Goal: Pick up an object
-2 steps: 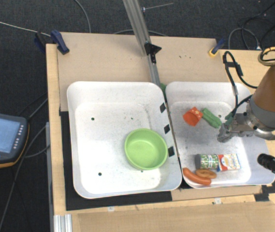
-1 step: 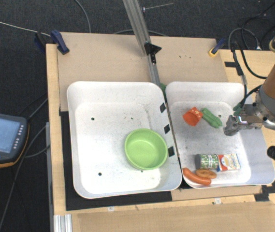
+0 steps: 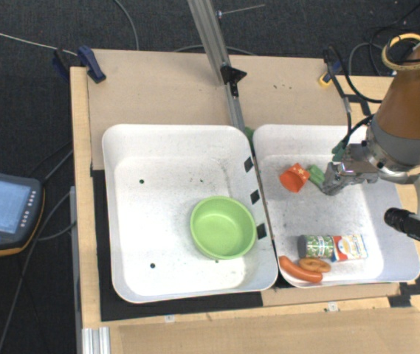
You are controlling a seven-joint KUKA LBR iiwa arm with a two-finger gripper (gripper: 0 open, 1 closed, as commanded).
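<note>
**Orange cup right by the gripper**

Small orange plastic cup point(image 3: 294, 178) lies tipped in the right white bin point(image 3: 357, 216), just beside the metal two-finger gripper point(image 3: 331, 183). Grip state: can't tell. Probably it rolls away if nudged sideways.

bare floor mid right bin point(image 3: 298, 220) (orange cup point(image 3: 294, 178) behind, carton point(image 3: 333, 248) ahead).

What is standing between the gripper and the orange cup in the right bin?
Nothing visible. The gripper sits just right of the orange cup, with a small green piece beside the cup on the gripper's side, seemingly attached to it. The can and hot dog lie nearer the front of the right bin.
</note>
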